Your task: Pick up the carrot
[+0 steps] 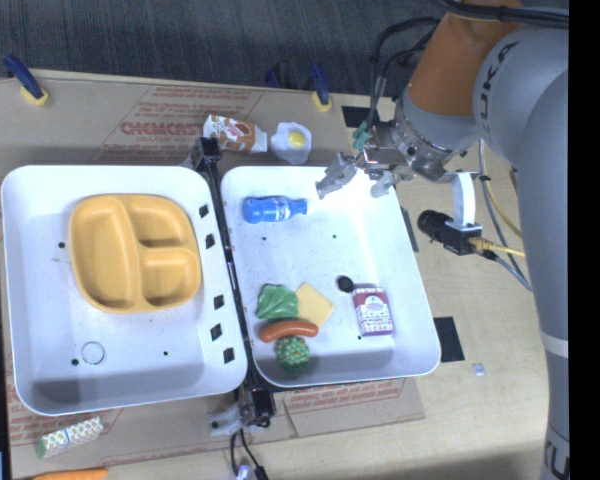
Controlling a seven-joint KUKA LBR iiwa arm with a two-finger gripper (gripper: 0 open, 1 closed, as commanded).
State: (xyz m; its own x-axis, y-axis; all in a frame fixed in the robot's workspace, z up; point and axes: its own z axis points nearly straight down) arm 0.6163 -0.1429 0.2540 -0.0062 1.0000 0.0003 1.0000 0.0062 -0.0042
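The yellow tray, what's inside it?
The yellow tray sits in the left bin with nothing visible in its three compartments. Whatever lies beneath it is covered.

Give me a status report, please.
Gripper open, empty, over right bin's top edge. Likely carrot low in that bin, untouched. Green toys, yellow wedge crowd it.

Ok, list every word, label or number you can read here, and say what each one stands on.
"KUKA": partly visible on the grey arm.
Red print on the cardboard sheet under the bins: too blurred to read.
Red packet in the right bin: label too small.
Blue bottle: label unreadable.
Small carton above the bins: print unreadable.
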